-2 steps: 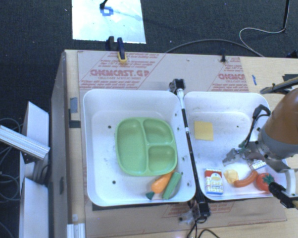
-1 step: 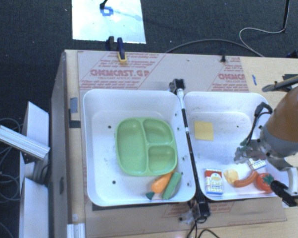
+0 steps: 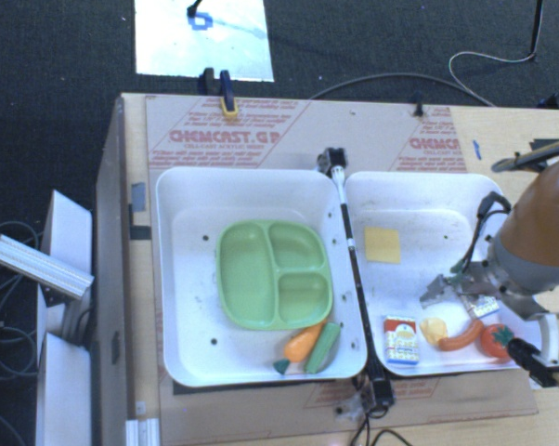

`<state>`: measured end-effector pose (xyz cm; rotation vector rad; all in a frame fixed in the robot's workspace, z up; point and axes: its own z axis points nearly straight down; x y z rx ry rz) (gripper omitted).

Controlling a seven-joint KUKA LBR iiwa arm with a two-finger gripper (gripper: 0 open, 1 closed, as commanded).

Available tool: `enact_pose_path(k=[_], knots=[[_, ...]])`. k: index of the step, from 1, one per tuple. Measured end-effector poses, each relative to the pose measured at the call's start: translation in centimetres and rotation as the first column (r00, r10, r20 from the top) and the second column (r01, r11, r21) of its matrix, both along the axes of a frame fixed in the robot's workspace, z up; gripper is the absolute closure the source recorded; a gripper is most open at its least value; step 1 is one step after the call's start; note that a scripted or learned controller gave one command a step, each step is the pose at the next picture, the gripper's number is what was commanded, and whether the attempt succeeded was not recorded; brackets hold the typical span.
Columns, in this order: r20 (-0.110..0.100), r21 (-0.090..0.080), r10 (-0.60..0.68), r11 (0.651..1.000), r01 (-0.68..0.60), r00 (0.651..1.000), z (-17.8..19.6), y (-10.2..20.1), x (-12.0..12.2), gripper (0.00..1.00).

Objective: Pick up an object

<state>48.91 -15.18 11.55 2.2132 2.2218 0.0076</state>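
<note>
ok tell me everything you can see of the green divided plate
The green divided plate is pale green, plastic-looking, rounded-rectangular, with three compartments: one large at the left, two smaller at the right. It lies flat, slightly rotated, in the left bin. An orange carrot-like toy touches its lower edge.

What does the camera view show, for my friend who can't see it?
A grey robot arm's gripper hangs over the right white bin, near a yellow square, a small red box and toy food. The left white bin holds a green divided plate, a toy carrot and a green pickle.
</note>
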Motion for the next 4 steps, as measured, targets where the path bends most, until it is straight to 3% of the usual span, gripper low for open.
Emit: enact_pose_path(k=[1, 2, 3, 4], knots=[[0.001, 0.000, -0.002, 1.000, 0.002, 1.000, -2.8, -2.0, 0.0, 0.00], [0.002, -0.002, -0.002, 1.000, 0.002, 1.000, -1.8, -2.1, 0.1, 1.00], [0.004, -0.002, -0.001, 1.000, 0.001, 1.000, -1.7, -2.0, 0.1, 0.00], [0.003, 0.000, 0.000, 1.000, 0.000, 1.000, -2.8, -3.4, 0.1, 0.00]])
